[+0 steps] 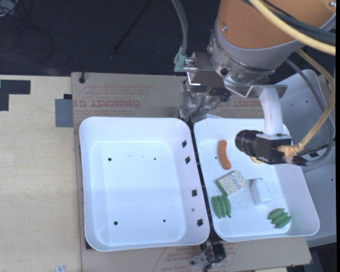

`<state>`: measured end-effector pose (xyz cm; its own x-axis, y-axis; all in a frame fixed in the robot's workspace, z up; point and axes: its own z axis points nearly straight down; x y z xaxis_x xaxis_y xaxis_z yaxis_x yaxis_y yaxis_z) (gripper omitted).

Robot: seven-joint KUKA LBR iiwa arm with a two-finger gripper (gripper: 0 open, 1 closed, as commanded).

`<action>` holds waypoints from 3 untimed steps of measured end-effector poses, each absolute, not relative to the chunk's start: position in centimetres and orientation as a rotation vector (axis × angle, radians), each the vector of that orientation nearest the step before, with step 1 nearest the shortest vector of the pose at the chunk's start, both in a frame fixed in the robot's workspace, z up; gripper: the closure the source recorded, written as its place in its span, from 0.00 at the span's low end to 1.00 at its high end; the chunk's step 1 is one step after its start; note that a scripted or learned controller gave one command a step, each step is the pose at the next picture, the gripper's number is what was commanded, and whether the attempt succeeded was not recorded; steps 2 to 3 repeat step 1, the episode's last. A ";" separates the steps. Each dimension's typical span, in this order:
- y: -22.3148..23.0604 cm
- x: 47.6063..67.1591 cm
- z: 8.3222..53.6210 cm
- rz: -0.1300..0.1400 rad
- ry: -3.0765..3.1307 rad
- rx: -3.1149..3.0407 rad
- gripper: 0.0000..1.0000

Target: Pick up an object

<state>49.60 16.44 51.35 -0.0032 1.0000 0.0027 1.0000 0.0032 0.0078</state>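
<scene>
The right bin (pixel 306 208) holds several small things. An orange sausage-shaped piece (pixel 222 154) lies near its left wall. Below it sit a checkered green-and-white packet (pixel 231 182), a green pod (pixel 221 205), a white block (pixel 259 190) and another green pod (pixel 279 217) near the front right corner. My gripper (pixel 194 107) hangs low over the back edge where the two bins meet, away from all of these things. Nothing shows in its grasp. The arm's large wrist (pixel 255 33) covers the back of the right bin.
The left bin (pixel 96 152) stands beside the right one on a cardboard sheet (pixel 124 95). A black cylinder (pixel 255 145) on a white bracket juts over the right bin's back part. Small black clips (pixel 187 160) line the shared wall. Cables hang at the far right.
</scene>
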 end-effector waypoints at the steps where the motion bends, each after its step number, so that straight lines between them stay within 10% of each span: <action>1: 16.7 49.0 28.3 -0.028 2.227 2.228 1.00; 3: 16.7 49.0 28.3 -0.028 2.227 2.228 1.00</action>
